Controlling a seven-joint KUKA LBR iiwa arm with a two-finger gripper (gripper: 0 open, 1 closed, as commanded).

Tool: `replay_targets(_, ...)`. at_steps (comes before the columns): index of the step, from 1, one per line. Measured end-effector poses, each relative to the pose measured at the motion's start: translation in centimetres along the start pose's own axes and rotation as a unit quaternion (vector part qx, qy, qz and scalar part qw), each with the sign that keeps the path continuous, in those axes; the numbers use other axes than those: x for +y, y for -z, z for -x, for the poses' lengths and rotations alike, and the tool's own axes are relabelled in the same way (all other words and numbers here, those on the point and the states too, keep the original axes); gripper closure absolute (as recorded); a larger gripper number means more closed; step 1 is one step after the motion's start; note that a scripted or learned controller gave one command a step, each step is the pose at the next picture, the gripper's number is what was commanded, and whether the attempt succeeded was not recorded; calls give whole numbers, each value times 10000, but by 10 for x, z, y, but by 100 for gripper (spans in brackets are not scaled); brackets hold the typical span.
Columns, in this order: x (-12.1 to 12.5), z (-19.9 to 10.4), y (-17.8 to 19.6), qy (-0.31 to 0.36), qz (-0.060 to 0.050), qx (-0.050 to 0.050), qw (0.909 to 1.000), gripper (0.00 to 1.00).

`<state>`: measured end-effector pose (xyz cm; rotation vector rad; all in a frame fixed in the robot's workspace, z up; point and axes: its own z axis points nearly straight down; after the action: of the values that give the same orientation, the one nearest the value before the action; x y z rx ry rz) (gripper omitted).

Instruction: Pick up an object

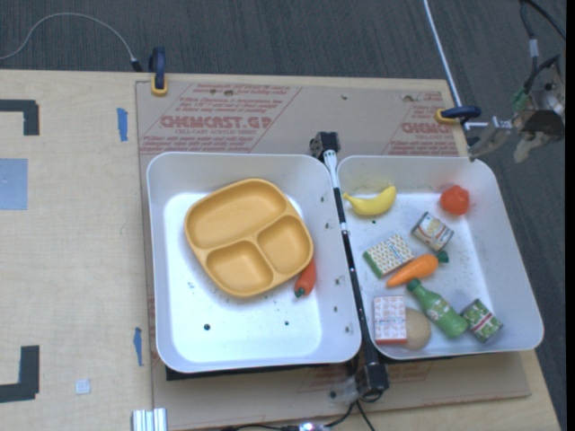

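A: Where does the end effector sit?

B: It hangs at the upper right of the camera view, just past the far right corner of the right bin, above the bench. Whether it is spread or closed cannot be told from here; the parts are small and tangled with cables. Nothing is seen in its grasp.

A: And the things it could pick up?

B: Most lie in the right bin. A banana rests near the far left corner, a red tomato near the far right side. A small can lies just in front of the tomato. A checked box sits mid-bin, touching an orange carrot that lies at a slant beside it. A green bottle lies tilted in front of the carrot, with another can just beside its base. A pink and white carton lies at the near left, with a pale potato touching it.

A: What about the left bin?

B: It holds a yellow divided plate with three compartments. A small red pepper lies against the plate's right near edge.

A: How do the bins stand?

B: Side by side on a cardboard sheet, their rims touching down the middle. Blue clamps pin the sheet at its far edge.
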<state>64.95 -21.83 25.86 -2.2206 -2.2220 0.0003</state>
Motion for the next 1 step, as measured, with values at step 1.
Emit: replay_targets(1, -11, -3, -160, 35, 19, 67, 10000, 0)
